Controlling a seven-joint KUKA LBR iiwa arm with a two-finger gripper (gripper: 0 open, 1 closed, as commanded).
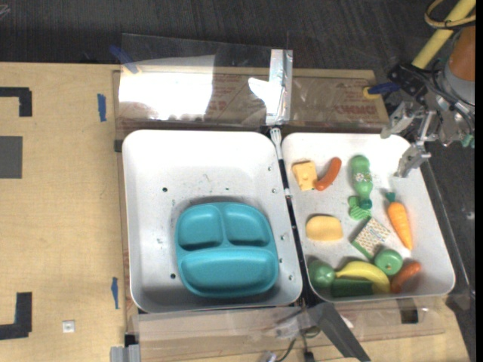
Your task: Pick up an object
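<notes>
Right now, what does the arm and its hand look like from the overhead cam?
The hand is silvery grey metal with thin fingers, on a dark bracket carrying black cabling. Above it sits the arm with its orange band. A yellow looped hose runs along the arm, and a small yellow-and-blue piece shows beside the bracket.

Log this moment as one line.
gripper: over right bin's far right corner | holding: nothing seen | carrot: lying in bin | teal tray: left bin

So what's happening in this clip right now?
The robot arm's gripper sits over the far right corner of the right bin, with nothing seen between its fingers. That bin holds toy food, including a carrot, a banana and a piece of cheese. The left bin holds a blue divided plate. Nothing is picked up yet.
</notes>
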